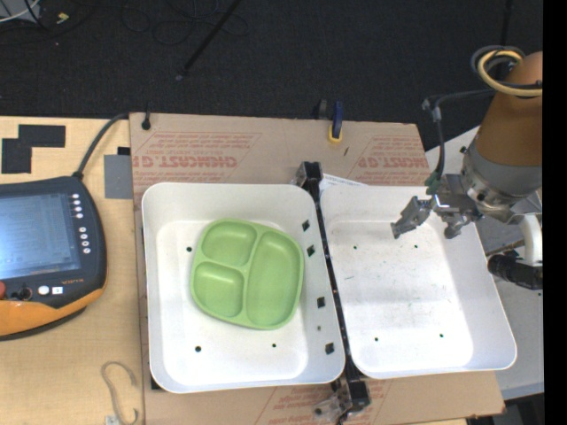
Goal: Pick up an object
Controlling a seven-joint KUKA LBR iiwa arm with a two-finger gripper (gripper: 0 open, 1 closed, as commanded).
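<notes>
A single green divided plate (247, 273) lies flat in the left of two shallow white bins, a little left of that bin's middle and clear of its walls. The plate is a rounded rectangle with three compartments: one long section along its right side and two smaller ones stacked on its left. Its long axis runs roughly from the upper left to the lower right of the camera view, so the plate sits slightly askew to the bin's edges. The left bin (168, 237) and the right bin (461, 326) stand side by side, touching along a dark clip-lined seam down the middle, on a sheet of brown cardboard (230, 153) printed with red lettering. Over the upper part of the right bin, well apart from the plate, hangs the one gripper (431, 219) of the grey arm (507, 140), which comes in from the right with its orange band above the wrist. Its two fingers stand spread apart, one reaching left and one lower right, with nothing between them. The right bin's floor beneath shows small dark specks. At the far left of the bench rests one control pendant (44, 251) with a lit screen and an orange underside, its cable running up toward the cardboard.
</notes>
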